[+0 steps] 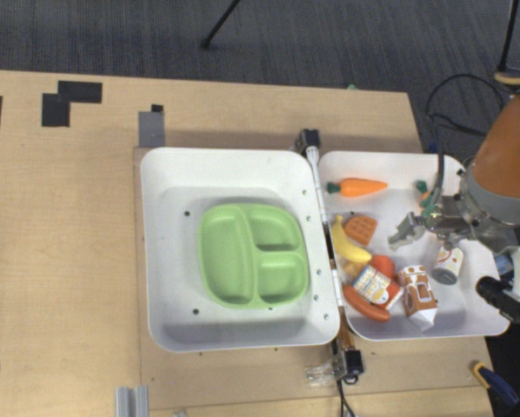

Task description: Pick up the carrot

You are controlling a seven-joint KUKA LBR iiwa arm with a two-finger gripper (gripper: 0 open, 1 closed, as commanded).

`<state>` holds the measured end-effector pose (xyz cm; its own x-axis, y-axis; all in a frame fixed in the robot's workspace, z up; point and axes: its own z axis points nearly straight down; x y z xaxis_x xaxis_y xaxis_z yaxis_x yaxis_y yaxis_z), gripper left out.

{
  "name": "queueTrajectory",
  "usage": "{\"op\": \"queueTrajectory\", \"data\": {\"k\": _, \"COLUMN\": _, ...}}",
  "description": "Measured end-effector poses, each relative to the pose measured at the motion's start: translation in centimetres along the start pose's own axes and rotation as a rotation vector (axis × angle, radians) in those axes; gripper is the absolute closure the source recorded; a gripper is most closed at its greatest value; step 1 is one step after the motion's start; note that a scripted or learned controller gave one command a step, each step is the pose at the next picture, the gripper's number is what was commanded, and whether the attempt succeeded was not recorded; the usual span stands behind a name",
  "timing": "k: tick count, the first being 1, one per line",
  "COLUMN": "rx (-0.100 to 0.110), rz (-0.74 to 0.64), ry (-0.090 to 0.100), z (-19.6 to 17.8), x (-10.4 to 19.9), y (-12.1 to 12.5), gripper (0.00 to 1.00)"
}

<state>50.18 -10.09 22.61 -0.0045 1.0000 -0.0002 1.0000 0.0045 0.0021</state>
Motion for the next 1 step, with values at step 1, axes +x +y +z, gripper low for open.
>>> {"op": "queueTrajectory", "data": {"k": 1, "rx": 0.000, "rz": -0.060, "ry": 0.001, "z": 4.22, "x": 5.05, "y": 8.09, "gripper": 0.00}}
